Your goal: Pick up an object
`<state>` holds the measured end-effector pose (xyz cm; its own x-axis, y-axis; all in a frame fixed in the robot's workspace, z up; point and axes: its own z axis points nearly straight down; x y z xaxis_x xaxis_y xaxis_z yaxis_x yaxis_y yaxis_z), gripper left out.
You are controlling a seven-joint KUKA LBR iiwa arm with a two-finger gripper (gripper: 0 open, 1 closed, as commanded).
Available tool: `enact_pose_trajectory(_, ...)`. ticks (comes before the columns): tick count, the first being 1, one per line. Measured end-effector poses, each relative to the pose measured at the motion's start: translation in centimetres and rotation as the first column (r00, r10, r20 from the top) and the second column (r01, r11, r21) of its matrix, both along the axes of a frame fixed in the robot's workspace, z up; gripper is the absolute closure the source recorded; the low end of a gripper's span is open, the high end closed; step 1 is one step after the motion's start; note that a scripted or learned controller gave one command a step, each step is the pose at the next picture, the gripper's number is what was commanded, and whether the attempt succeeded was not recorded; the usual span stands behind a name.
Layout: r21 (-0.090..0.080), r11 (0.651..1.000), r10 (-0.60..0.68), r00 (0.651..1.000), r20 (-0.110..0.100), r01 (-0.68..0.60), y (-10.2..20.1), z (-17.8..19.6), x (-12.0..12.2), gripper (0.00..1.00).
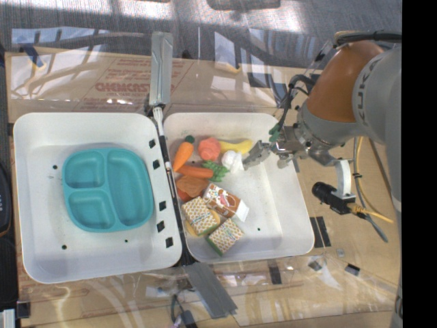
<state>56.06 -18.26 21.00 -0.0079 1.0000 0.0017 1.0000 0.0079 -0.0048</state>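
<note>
— Well, where, the claw (256,153)?
— Over the right bin (287,214), near its back edge, just beside a yellow toy (237,145) and a white one (231,160). Fingers: cannot tell.
— And the rest?
— Heaped along that bin's left wall: carrots (183,154), small cartons (224,201). Turquoise divided plate (107,189) mid left bin (34,183).

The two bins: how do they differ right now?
The left bin bears one thing, a teal divided plate lying flat; the right bin bears a heap of small things, among them two carrots and small cartons. The left bin's load sits near its middle; the right bin's crowds its left side. The gripper hangs over the right bin, not the left. Both are shallow, white and side by side.
</note>
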Motion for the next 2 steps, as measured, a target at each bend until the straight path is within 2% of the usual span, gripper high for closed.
enact_pose_trajectory(1, -0.003, 0.989, 0.15, 0.989, 0.006, -0.15, 4.4, -11.7, 1.7, 0.0)
enact_pose_trajectory(2, -0.001, 0.958, 0.288, 0.957, 0.004, -0.288, 4.0, -3.2, 0.0, 0.0)
